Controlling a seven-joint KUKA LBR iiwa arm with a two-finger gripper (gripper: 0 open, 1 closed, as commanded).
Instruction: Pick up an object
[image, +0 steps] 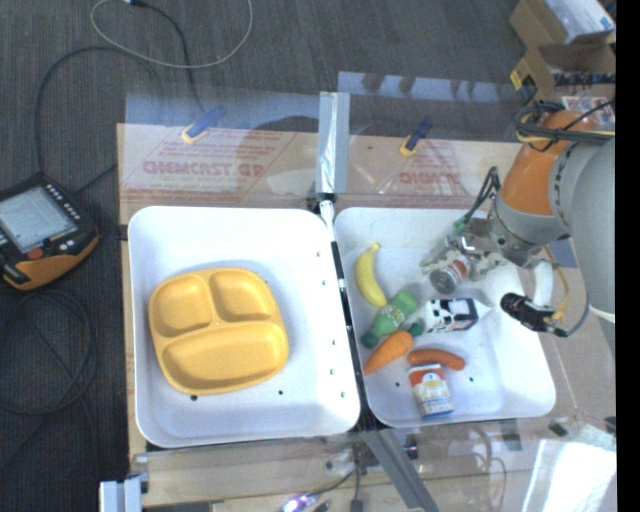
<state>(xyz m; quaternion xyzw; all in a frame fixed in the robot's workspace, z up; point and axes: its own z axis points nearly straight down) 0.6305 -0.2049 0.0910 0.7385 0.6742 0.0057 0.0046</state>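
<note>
The right bin (520, 390) holds several toys: a yellow banana (369, 276), a green piece (397, 310), an orange carrot (388, 349), a black-and-white cow-patterned item (453, 315), a red sausage (437, 357) and a small jar with a red label (431, 391). My gripper (458, 258) hangs low over the upper middle of this bin, reaching in from the right. A small grey and red can-like object (456, 274) lies right under it; whether it is held cannot be made out. The cow item sits just below the gripper.
The left bin (150, 230) bears a yellow divided tray (218, 328). A metal divider (331, 150) runs between the bins at the back. A teach pendant (35, 228) with cables lies on the floor at left. Cardboard boxes (560, 40) stand at the top right.
</note>
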